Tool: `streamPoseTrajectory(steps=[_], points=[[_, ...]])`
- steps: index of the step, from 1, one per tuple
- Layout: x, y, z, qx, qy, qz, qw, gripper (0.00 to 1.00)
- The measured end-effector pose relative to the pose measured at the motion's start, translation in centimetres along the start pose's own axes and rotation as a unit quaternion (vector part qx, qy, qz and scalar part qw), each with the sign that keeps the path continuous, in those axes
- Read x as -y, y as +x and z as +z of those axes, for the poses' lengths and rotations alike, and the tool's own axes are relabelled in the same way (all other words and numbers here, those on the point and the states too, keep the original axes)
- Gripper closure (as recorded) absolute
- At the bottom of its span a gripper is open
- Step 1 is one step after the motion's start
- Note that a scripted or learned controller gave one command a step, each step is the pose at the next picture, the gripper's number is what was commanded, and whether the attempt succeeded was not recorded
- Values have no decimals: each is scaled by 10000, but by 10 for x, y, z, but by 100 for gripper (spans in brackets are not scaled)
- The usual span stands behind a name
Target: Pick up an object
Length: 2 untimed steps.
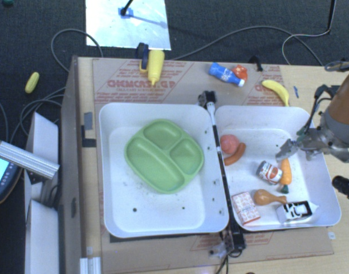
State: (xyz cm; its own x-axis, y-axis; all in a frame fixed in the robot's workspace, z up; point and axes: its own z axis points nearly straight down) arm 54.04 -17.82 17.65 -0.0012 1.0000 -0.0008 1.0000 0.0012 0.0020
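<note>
My gripper [294, 153] hangs over the right part of the right bin [319, 182], reaching in from the right. It is open, its two fingers spread with nothing between them. Just below it stands an orange carrot [286, 172] next to a small can [269, 172] lying on its side. Further left lie a red ball [228, 142] and a sausage [234, 154]. Near the bin's front edge are a tan drumstick-shaped toy [268, 197], a small pink box [246, 207] and a black-and-white item [295, 210].
The left bin [117, 210] holds a green divided plate [164, 155]. Behind the bins, on the cardboard, lie a yellow bottle [154, 64], a blue bottle [226, 74] and a banana [276, 90]. A black divider [218, 153] runs between the bins.
</note>
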Motion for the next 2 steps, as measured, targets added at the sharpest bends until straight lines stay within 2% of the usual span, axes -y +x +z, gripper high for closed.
streamPoseTrajectory(steps=[1, 2], points=[[-18, -15, 92, 0, 0, 2, 10000, 0], [-19, -15, 82, 1, -9, -6, 10000, 100]])
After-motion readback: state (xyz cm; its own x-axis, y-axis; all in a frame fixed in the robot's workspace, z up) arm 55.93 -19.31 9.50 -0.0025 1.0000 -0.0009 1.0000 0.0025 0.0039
